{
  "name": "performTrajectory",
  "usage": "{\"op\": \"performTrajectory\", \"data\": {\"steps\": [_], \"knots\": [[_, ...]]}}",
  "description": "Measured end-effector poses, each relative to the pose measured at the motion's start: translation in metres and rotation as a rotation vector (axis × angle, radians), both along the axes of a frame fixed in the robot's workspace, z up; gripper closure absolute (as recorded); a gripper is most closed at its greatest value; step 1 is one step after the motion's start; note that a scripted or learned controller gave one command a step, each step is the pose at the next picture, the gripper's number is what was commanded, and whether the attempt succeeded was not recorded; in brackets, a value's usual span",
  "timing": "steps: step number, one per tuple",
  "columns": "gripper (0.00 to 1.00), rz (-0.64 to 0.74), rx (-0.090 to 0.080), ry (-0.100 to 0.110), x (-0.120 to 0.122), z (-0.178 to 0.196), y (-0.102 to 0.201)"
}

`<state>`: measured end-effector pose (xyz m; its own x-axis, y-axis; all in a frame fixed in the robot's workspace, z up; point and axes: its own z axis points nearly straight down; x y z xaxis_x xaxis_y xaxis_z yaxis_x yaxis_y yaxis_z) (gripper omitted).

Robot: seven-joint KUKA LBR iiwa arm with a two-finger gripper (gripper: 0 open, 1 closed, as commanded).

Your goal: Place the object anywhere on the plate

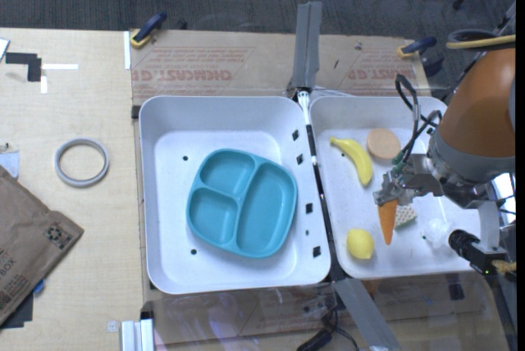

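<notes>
the gripper [394, 192] hangs low over the right bin [344, 118], at the right of the frame, directly above the wide top of an orange carrot [386, 222]; whether it grips anything cannot be told, since the grey wrist hides that part. the carrot lies with its point toward the bottom of the frame, and a small pale wedge with a dotted face [405, 216] sits just beside it on the right. a lemon [359, 243] rests near the bin's lower left corner, close to the carrot's tip. a banana [354, 158] lies up and left of the gripper, and a round tan piece [383, 143] sits just beside the banana's upper end. the arm [484, 107], grey with a broad orange band, fills the right edge. the blue plate [243, 202], divided into three compartments, sits in the middle of the left bin [164, 136], well apart from the carrot. a roll of tape [82, 161] lies on the wooden bench [66, 103] at far left
</notes>
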<state>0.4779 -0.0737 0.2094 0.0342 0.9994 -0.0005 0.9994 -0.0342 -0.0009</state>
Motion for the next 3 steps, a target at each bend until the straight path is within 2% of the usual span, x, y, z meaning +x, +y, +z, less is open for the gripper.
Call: {"op": "performTrajectory", "data": {"steps": [1, 2, 3], "knots": [[1.0, 0.1, -0.001, 0.002, 0.045, -0.008, 0.064], [1.0, 0.227, -0.001, 0.004, 0.065, -0.067, 0.175], [0.0, 0.226, -0.001, 0.003, 0.065, -0.067, 0.174]]}}
